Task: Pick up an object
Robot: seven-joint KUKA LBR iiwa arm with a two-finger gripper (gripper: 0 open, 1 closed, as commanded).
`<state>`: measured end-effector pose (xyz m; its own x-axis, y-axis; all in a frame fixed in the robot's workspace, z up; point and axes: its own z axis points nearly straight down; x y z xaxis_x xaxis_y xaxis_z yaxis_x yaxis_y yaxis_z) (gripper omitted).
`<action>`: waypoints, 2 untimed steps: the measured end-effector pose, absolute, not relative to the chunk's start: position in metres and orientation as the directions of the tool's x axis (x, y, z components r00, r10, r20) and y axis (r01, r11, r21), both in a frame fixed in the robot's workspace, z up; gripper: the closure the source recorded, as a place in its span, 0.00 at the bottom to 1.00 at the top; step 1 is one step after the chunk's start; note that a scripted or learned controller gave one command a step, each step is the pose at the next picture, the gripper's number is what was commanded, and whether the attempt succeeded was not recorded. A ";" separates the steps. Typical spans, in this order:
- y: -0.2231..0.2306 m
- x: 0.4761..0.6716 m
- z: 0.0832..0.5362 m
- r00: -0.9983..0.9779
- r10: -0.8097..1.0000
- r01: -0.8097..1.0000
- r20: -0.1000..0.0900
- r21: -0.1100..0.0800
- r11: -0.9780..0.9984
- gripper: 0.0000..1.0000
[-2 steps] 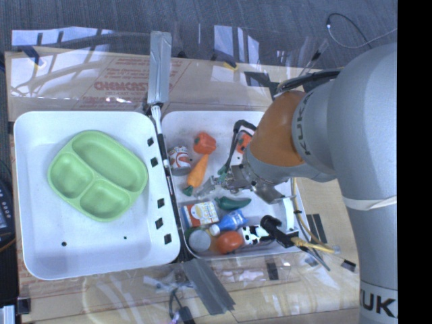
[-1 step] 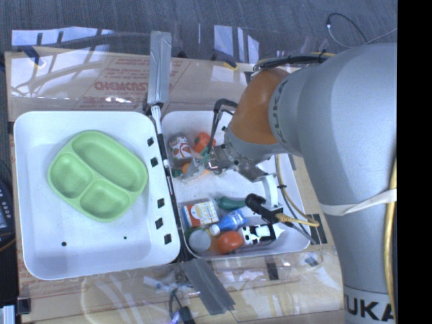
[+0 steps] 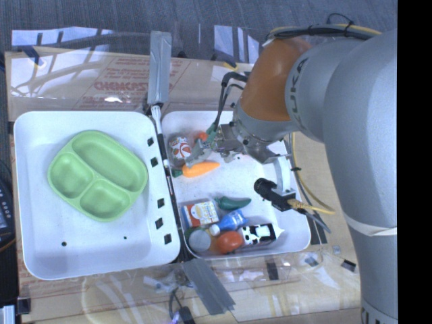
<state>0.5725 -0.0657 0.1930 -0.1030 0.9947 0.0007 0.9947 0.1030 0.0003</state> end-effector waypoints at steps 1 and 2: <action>-0.106 0.599 0.093 -0.373 0.928 0.928 -0.001 0.001 0.373 0.00; -0.128 0.584 0.203 -0.133 0.991 0.991 -0.001 -0.001 0.133 0.00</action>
<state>0.5838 -0.1278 0.2032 -0.1332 0.9911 -0.0009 0.9911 0.1332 -0.0006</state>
